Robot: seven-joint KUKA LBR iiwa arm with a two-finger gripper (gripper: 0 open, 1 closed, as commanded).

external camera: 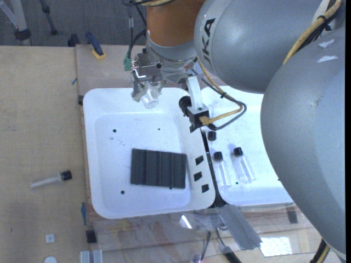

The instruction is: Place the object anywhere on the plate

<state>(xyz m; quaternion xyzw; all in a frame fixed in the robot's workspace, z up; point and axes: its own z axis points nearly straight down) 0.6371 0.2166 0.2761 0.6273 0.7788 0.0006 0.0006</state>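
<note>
Gripper held over the far edge of the left bin, with a clear vial apparently between its fingers.

A small clear vial [148,96] seems to be pinched in the nearly closed gripper [145,89], though glare blurs the contact. The dark ribbed plate [158,169] lies well apart, near the front edge of the left bin [96,147]. If released here, the vial would be dropped short of the plate; a loose pinch could let it slip in transit.

Right bin [258,193] largely hidden beneath the arm [263,37]; end effector [147,95] fingers indistinct.
</note>
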